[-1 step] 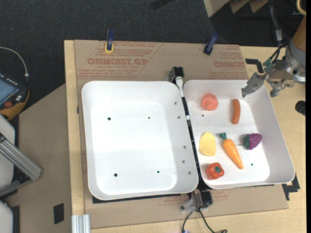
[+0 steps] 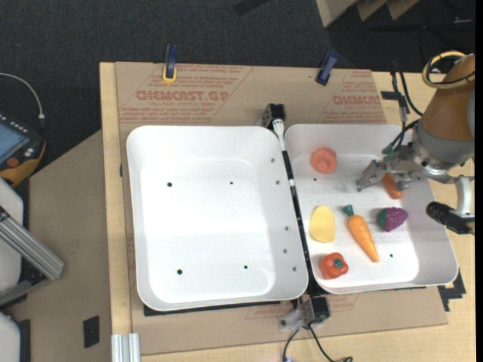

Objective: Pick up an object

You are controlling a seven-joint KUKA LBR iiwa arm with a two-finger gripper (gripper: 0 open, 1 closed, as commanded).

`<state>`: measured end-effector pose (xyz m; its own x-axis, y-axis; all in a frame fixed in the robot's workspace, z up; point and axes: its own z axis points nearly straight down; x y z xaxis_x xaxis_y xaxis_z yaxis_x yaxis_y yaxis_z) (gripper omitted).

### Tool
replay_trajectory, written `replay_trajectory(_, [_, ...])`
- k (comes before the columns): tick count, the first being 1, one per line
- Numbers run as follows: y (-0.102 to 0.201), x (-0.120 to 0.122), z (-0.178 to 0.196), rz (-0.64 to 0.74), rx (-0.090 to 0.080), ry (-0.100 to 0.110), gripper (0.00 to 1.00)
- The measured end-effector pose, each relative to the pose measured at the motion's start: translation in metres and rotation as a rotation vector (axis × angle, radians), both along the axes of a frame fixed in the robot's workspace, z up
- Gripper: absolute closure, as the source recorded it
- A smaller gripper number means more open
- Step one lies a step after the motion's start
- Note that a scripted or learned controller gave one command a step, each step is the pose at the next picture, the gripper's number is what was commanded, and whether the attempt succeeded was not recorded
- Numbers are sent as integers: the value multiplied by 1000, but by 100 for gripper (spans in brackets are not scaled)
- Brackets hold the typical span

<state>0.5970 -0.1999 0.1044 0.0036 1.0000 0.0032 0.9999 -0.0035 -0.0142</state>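
Gripper (image 2: 389, 175) low in the right bin (image 2: 430, 274), toward its far right part, grey fingers splayed left and right over a small orange piece (image 2: 393, 187); piece sits right at the fingertips, touching or just under them, cannot tell if it's actually pinched, and cannot tell how wide the fingers stand. Arm (image 2: 450, 123) comes in from the right, orange band above grey wrist, cables looping above it. Just near-right of the gripper, a purple toy with green top (image 2: 392, 218), lying on the bin floor, apart from the gripper. Left of that, a carrot (image 2: 363, 235) with green stub, lying at a slant, pointed end toward the near right. Left of the carrot, a yellow toy (image 2: 322, 224), close to the divider between the bins. Near side of the yellow one, a red pepper-like toy (image 2: 333, 265), just beside it. Far left of the right bin, a pink round toy (image 2: 324, 160), well apart from the gripper. Left bin (image 2: 143, 202) beside it, rims touching along the middle, black clips at the far and near ends of the seam. Both bins rest on a cardboard sheet (image 2: 226, 85) with red print, two blue clamps on its far edge.
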Motion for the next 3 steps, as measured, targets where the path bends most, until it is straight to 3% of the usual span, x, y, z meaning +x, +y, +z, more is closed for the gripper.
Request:
replay_trajectory(1, [-21, -61, -20, 3, 6, -11, 0])
replay_trajectory(2, [39, -86, -20, 7, 1, -9, 0])
replay_trajectory(3, [35, -85, -10, 4, -4, -15, 100])
